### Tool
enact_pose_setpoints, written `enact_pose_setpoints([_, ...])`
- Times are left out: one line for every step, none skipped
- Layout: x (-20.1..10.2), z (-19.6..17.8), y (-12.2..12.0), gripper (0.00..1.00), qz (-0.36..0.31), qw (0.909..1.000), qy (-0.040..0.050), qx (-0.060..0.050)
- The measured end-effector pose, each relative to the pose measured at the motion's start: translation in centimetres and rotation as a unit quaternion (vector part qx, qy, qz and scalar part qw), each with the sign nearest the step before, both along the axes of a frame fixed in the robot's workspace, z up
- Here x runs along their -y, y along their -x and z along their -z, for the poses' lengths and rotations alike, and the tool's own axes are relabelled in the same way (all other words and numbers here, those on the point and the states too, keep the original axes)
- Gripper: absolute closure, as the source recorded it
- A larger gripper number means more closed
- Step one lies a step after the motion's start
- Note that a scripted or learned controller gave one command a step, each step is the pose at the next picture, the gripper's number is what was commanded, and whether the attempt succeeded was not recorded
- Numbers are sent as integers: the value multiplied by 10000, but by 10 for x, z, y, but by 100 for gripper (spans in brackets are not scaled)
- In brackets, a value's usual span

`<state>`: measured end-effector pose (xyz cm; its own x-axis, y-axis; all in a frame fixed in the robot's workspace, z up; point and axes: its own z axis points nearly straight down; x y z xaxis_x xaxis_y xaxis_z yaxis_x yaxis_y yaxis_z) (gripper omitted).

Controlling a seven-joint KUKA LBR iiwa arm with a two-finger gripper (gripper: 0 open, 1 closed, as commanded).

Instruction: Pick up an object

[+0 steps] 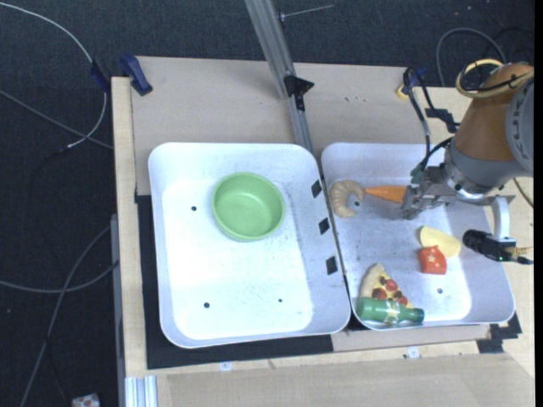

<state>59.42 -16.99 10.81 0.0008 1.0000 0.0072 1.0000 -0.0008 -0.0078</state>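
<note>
Gripper (413, 203) is low in the right bin (501, 291), at the carrot's (386, 194) right end; finger state cannot be told. Croissant (345, 197) lies just left. Green bowl (248, 206) sits in left bin (178, 312).

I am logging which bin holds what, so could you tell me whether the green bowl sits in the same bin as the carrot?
No, the green bowl sits in the left bin, while the carrot lies in the right bin.
</note>
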Motion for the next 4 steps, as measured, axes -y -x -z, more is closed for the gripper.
enact_pose_setpoints([3,-53,-11,100,-12,10000,41,77])
enact_pose_setpoints([-2,-101,-10,100,-11,10000,37,77])
enact_pose_setpoints([-2,-130,-12,100,-15,10000,44,83])
enact_pose_setpoints([-48,-127,-9,100,-27,10000,12,8])
